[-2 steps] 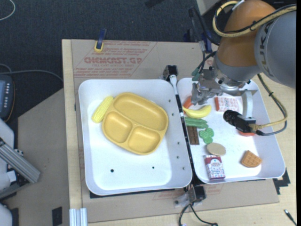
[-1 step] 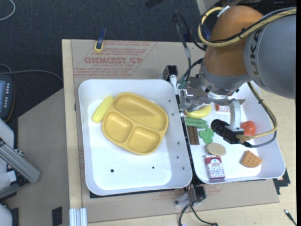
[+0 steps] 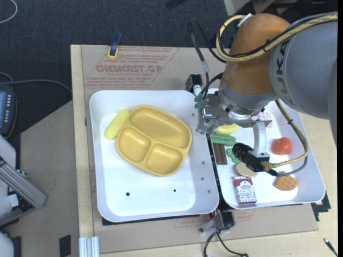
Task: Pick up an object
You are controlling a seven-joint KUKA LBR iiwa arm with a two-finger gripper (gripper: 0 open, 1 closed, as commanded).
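- The claw (image 3: 231,126) hangs over the right white bin (image 3: 311,189) — whether it is released or clenched, I cannot tell.
- A small yellow banana-shaped plastic toy (image 3: 228,128) lies right under it, long axis running left-right, just far of the green toy vegetable (image 3: 222,139).

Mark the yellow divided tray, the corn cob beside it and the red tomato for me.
yellow divided tray (image 3: 154,139): camera view, on the ridge between its compartments.
corn cob (image 3: 116,124): camera view, middle of the cob, at the tray's left edge.
red tomato (image 3: 282,145): camera view, centre of its top, in the right bin.
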